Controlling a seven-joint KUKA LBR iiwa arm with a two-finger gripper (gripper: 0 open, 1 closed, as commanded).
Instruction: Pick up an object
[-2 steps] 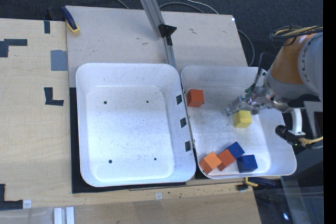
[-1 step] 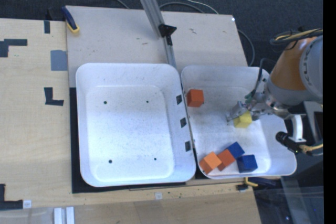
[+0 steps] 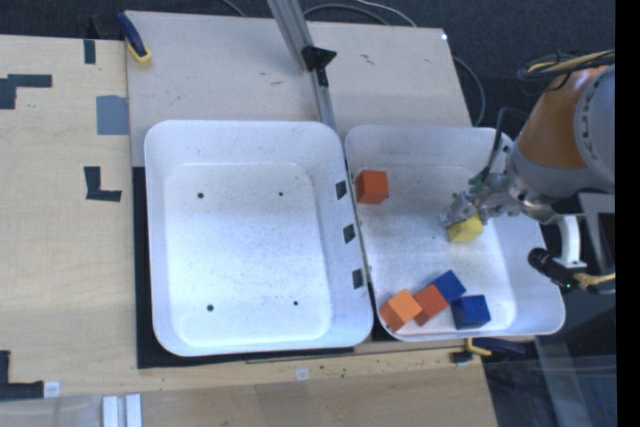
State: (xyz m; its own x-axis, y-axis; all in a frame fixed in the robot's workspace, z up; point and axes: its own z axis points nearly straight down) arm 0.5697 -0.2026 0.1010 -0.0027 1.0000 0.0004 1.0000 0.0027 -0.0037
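Observation:
My gripper [image 3: 466, 213] hangs low over the right bin [image 3: 420, 150], near its right wall. A small yellow object [image 3: 465, 231] lies right under the fingertips, touching or nearly touching them. An orange cube [image 3: 372, 186] sits at the bin's left side. Along the bin's front edge lie a light orange block [image 3: 402, 308], a darker orange block [image 3: 430, 302] and two blue blocks [image 3: 449, 285] [image 3: 470, 311]. The grey arm with its orange band [image 3: 548, 130] reaches in from the right.
The left bin [image 3: 240, 140] stands beside the right one. A slanted metal rail [image 3: 283, 0] crosses the board behind the bins. Black clips [image 3: 348, 233] line the seam between the bins. Cables run at the far right.

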